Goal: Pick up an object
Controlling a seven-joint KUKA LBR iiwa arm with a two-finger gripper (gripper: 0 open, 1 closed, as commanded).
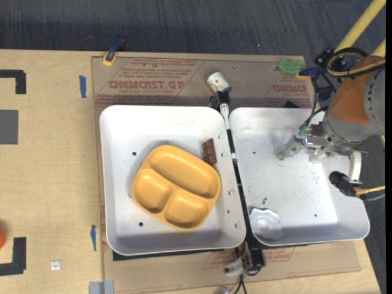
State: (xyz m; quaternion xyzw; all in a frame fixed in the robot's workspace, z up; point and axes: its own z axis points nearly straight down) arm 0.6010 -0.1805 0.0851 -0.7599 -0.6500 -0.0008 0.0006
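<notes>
The clear lid [266,221] lies at the near left corner of the right bin [343,225]. The end effector [293,147] hovers well apart from it, open and empty; the flat lid may slip out.

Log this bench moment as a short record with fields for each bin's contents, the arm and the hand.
left bin: yellow divided tray lying upside down; small brown block by its upper right edge
right bin: clear plastic piece at the near left corner
arm: reaching in from the right, over the right bin's far right part
hand: above the right bin's floor, nothing seen in it
</notes>
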